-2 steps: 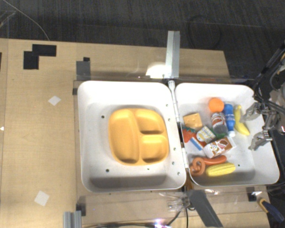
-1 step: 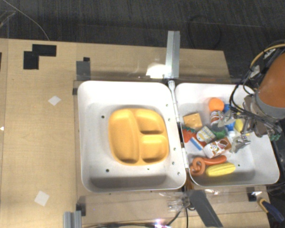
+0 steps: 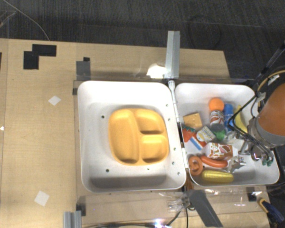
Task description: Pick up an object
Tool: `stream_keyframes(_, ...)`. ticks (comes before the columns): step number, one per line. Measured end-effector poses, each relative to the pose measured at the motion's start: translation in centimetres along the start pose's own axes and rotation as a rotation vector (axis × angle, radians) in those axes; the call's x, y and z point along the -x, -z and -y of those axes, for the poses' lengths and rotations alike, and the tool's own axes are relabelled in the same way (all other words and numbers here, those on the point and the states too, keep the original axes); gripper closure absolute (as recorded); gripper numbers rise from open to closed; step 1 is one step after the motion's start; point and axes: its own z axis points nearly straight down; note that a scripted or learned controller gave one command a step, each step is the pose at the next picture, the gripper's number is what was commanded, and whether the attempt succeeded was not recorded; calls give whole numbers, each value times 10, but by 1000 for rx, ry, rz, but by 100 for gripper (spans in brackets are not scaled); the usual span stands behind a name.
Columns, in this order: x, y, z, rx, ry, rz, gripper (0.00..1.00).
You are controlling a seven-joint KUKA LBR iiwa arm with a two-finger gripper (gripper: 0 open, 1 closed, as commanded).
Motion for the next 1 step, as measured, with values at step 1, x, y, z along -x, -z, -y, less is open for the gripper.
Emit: stream_keyframes(1, 42, 0, -54, 2, -102, 1, 0)
